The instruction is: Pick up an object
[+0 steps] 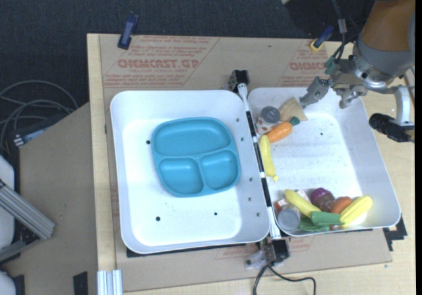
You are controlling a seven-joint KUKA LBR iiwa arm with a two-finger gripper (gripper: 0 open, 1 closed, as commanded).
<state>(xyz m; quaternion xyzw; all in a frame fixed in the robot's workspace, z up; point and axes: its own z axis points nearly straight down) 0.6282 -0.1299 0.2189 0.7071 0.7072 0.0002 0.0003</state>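
A worktop [99, 155] carries two white bins. The left bin [132, 214] holds a blue divided tray [195, 165]. In the right bin [369, 155], toy foods crowd the upper-left and lower edges; its middle lies open. The gripper [333, 89], upper right, spreads open, empty, above the rim near a carrot [279, 132]. Risk: fingers striking the wall.

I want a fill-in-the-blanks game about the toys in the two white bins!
1. The blue divided plate lies in the ____ bin of the camera view.
2. The toy carrot is colored ____.
3. The yellow banana lies along the right bin's ____ wall, just below the carrot.
4. The blue plate has ____ compartments.

Missing words: left; orange; left; three
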